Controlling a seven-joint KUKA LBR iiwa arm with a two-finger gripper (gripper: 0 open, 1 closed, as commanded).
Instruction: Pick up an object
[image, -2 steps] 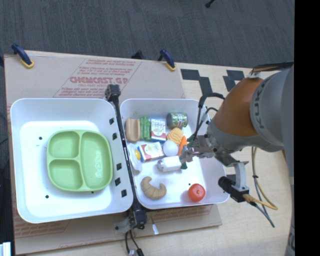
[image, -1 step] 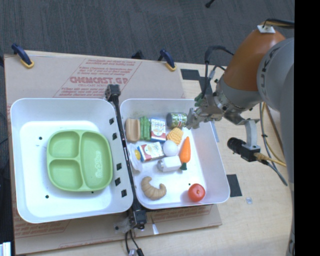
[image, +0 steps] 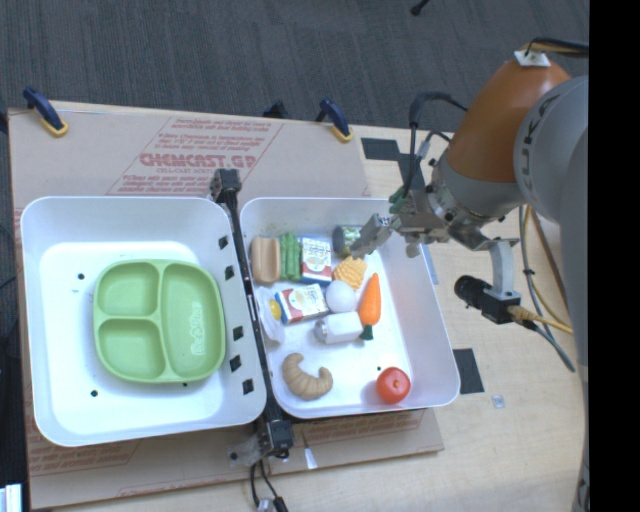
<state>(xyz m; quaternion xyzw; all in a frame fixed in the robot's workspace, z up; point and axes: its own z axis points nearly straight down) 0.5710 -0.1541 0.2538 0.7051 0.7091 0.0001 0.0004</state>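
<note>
The right white bin (image: 440, 345) holds several toy foods: a dark can (image: 346, 238), a yellow waffle piece (image: 349, 271), an orange carrot (image: 371, 298), a white egg (image: 341, 296), a small carton (image: 317, 256), a bun (image: 264, 259), a croissant (image: 306, 377) and a red tomato (image: 393, 385). My gripper (image: 372, 233) hangs over the bin's far right corner, just right of the can and above the waffle piece. I see nothing held in it.
The left bin (image: 40, 330) carries a green divided plate (image: 160, 320). A printed box (image: 300, 302) and a white bottle (image: 339, 327) lie mid-bin on the right. Cardboard (image: 200, 150) lies under both bins. Cables and a black fitting (image: 485, 295) sit right of the bin.
</note>
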